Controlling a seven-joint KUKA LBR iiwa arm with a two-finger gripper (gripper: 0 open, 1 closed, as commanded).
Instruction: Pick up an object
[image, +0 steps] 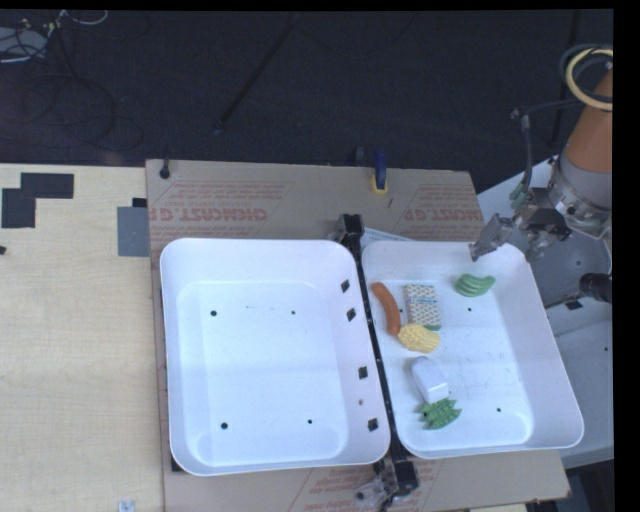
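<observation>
- Nearest in the right bin (560, 420) lies a small dark green leafy toy (439, 412), close to the bin's near edge.
- Just beyond it, touching or almost touching, sits a white block (430, 379), tilted a little.
- Farther in, a yellow corn-like piece (419, 338) rests near the bin's middle, with a pale patterned packet (422, 303) just behind it.
- To the left of those two, an orange sausage-shaped piece (386, 306) lies lengthwise beside the wall shared with the left bin (190, 400).
- A light green curved piece (475, 285) lies apart from the rest, toward the far right corner of the right bin.
- The gripper (492, 247) hangs over the far right corner of the right bin, just beyond the light green piece, with nothing seen between its fingers; I cannot tell whether the jaws are spread or pressed together.
- The arm (590, 150) rises from it at the far right.
</observation>
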